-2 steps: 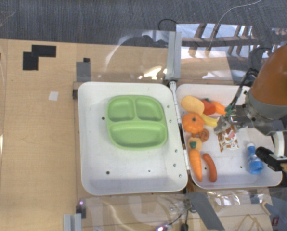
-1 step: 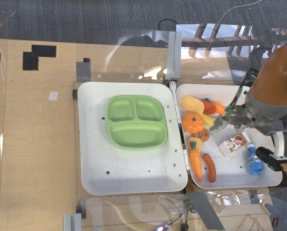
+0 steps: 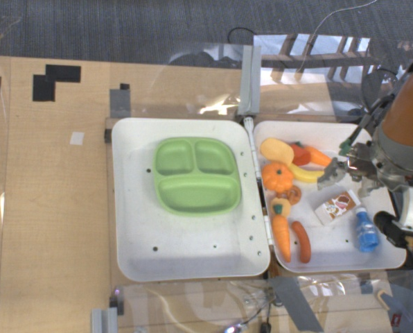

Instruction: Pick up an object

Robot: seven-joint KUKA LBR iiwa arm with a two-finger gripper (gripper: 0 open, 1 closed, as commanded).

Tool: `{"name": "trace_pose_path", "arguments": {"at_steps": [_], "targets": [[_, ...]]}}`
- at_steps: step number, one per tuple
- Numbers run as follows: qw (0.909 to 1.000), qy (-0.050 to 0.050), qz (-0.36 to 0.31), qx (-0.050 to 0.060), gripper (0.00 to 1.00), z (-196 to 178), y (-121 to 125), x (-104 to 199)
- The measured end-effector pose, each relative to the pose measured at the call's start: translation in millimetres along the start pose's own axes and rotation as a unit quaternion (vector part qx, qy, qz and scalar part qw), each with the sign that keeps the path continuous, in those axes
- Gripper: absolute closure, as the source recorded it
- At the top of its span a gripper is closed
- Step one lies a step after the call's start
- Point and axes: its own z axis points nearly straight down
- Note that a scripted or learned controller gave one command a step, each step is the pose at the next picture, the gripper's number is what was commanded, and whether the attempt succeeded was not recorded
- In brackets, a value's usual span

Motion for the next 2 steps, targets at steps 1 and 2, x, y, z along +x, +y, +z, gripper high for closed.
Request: {"name": "trace_pose_path", "arguments": {"at_steps": [1,2], "targets": [[0.9856,0.000,0.169,0.002,0.00,17,10,23],[0.9987,0.000,0.051,0.002,0.00,79,54,39]]}}
